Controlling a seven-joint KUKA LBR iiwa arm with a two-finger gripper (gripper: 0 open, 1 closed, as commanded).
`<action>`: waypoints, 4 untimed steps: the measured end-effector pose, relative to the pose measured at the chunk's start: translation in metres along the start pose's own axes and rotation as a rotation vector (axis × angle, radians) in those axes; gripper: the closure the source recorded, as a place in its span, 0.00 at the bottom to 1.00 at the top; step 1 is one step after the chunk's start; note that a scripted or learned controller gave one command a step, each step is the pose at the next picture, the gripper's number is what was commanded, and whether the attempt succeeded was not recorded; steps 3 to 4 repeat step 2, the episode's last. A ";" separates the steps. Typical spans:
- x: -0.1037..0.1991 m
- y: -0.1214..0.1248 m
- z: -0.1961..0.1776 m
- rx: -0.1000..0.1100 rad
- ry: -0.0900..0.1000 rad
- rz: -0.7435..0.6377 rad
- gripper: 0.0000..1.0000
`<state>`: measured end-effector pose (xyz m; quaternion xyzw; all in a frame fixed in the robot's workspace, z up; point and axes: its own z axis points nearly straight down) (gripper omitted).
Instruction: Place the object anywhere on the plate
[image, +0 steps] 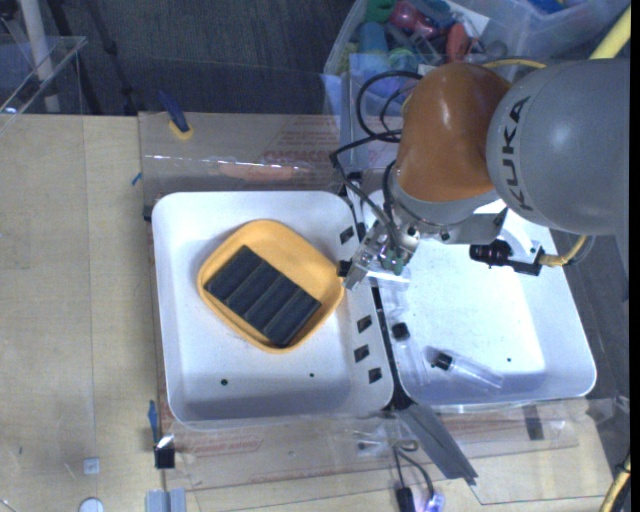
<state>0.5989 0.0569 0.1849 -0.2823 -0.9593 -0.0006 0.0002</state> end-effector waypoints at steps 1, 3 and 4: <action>0.046 0.046 -0.016 -0.003 -0.004 -0.265 1.00; 0.046 0.046 -0.016 -0.003 -0.003 -0.264 0.00; 0.046 0.046 -0.016 -0.003 -0.003 -0.264 0.00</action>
